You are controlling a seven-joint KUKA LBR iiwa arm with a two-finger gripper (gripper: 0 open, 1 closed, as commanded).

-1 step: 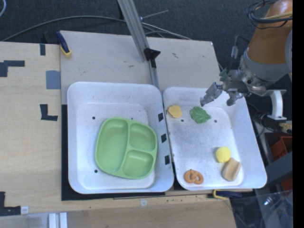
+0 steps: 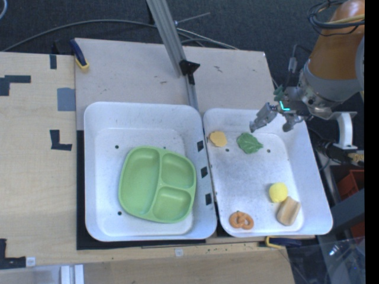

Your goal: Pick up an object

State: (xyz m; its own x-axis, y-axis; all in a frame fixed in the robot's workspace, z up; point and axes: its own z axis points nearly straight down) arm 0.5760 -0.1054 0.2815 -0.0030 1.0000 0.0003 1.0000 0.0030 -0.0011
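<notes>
The arm [image 2: 334,52] reaches in from the right, its gripper [image 2: 274,119] hanging over the far edge of the right bin [image 2: 314,176]. The two fingers [image 2: 260,120] stand spread apart, with nothing between them. Just near and left of the fingertips lies a green leaf [image 2: 249,142] (a crumpled, leafy piece) on the bin floor, close to the gripper but apart from it. Left of the leaf, by the bin's far left corner, sits a small yellow disc [image 2: 218,139]. At the near end of the same bin lie a yellow ball [image 2: 278,191], a bread piece [image 2: 288,211] just beside it, and a pretzel [image 2: 241,220] to their left. The left bin [image 2: 95,158] holds a green tray [image 2: 157,184] with three compartments.
</notes>
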